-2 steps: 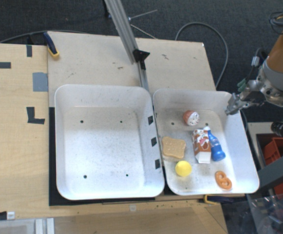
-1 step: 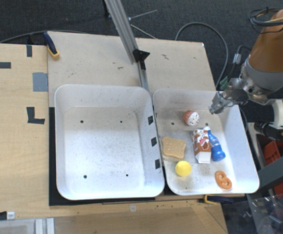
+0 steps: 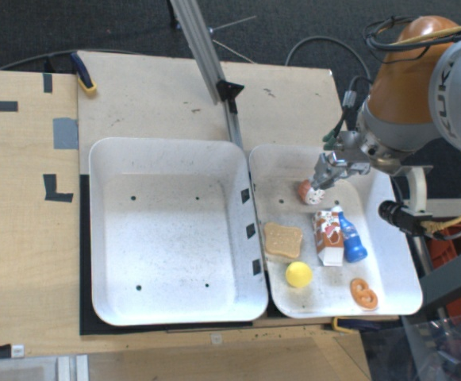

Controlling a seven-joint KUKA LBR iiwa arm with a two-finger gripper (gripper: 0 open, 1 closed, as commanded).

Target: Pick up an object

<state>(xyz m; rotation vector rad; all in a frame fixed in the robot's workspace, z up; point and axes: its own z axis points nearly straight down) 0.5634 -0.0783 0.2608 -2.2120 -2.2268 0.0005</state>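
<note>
- Shallow white plastic bin, left (image 3: pixel 111 236): nothing to report inside.
- Shallow white plastic bin, right (image 3: pixel 401 292): held a tan bread slice (image 3: pixel 282 240), yellow ball (image 3: pixel 298 274), small round red-and-white object (image 3: pixel 305 190), carton (image 3: pixel 328 237), blue bottle (image 3: pixel 353 243), orange pretzel (image 3: pixel 363 292).
- Two-finger gripper (image 3: pixel 319 194): stood at the red-and-white object, far in the right bin; jaw state could not be told.
- Step, judged: grasp approach. Next: closing on it, then lifting.

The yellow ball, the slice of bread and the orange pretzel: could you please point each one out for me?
yellow ball (image 3: pixel 298 275): camera view, centre of the ball.
slice of bread (image 3: pixel 282 241): camera view, middle of its top face.
orange pretzel (image 3: pixel 364 293): camera view, on its looped body.
</note>
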